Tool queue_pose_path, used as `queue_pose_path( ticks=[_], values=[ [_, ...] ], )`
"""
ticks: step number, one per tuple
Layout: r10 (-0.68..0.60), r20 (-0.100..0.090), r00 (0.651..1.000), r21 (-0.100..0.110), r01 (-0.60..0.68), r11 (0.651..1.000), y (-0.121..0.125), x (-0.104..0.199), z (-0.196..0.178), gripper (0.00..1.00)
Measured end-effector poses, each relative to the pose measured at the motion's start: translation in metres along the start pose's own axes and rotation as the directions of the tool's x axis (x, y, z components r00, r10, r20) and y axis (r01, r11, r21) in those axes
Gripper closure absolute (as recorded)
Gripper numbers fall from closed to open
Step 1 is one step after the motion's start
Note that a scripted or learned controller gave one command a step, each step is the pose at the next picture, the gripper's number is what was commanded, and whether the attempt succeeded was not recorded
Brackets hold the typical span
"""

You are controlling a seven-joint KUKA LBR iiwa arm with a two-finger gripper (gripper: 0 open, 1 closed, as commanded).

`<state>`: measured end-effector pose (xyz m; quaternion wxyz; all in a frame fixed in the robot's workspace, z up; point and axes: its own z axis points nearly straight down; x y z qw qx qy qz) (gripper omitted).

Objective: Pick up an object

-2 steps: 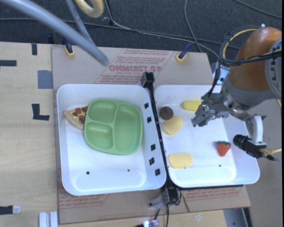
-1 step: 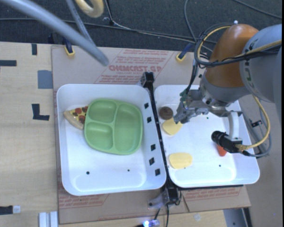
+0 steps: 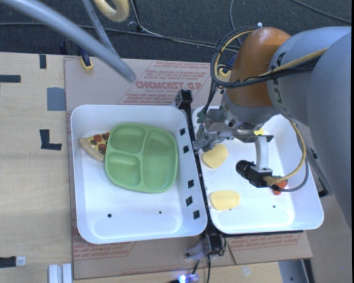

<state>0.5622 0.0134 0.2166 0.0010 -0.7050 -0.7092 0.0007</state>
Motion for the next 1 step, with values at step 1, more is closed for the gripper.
queue_pose_path(
  ticks=[1],
  values=[
    [0.000, 0.000, 1.000, -0.002, 0.000, 1.000, 0.0159, 0.0463, -0.0109, 1.00]
  ],
)
